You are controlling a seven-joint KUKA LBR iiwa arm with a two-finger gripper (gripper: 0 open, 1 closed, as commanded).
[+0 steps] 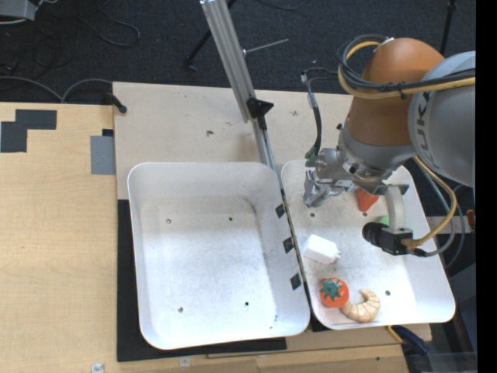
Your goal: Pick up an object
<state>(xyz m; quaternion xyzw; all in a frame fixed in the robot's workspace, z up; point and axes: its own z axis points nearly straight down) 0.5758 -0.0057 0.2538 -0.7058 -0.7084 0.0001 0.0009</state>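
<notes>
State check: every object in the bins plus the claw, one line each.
claw: low over right bin, nothing visibly held
white block: lying on bin floor
toy tomato: resting, touching croissant
toy croissant: lying at near edge
orange object: partly hidden by arm

Partial "UK", probably of KUKA, on the grey arm [454, 115].

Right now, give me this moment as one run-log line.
arm: over right bin | gripper: low, far end | grasp: none seen | near end: white block, tomato, croissant
</notes>
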